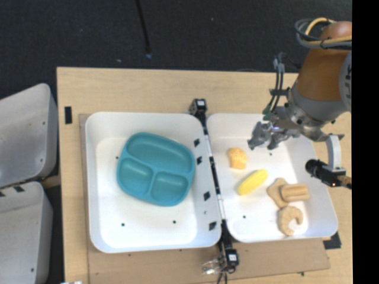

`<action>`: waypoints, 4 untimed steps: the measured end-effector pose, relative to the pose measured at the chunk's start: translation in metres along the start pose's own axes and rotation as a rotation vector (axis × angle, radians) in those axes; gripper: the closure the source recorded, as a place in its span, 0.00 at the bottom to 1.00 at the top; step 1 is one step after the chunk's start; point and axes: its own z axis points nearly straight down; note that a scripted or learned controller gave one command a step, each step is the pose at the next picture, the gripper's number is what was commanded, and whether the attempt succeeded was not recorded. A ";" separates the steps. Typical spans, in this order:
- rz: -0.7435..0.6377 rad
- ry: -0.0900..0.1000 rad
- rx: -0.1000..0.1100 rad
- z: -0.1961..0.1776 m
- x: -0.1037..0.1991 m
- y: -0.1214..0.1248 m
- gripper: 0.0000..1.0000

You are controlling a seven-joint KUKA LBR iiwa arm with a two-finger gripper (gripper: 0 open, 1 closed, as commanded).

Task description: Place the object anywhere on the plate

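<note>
No writing is legible as the grey, orange-banded arm's gripper (265,136) hovers open, holding nothing, just above-right of the small orange-yellow food piece (237,158), well right of the teal three-compartment plate (156,168).

Two shallow white plastic bins sit side by side on a light wooden bench top (71,93): left bin (95,218), right bin (320,226). Small black clips (198,106) sit along the seam between them, one at the far end, one at the near end (228,257). Dark carpeted floor (148,22) lies beyond the bench, with a thin dark cable (142,19) running across it. Two pale grey rounded panels at the left edge: upper one (23,135), lower one (23,229). A small black tab (67,115) sits on the bench beside the left bin.
</note>
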 end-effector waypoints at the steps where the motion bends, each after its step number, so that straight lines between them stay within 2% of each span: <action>1: 0.001 -0.001 0.000 0.000 0.038 0.021 1.00; 2: 0.002 -0.002 -0.001 0.003 0.083 0.053 1.00; 3: 0.000 -0.001 0.000 0.010 0.137 0.063 1.00; 4: 0.002 -0.001 -0.001 0.018 0.173 0.092 1.00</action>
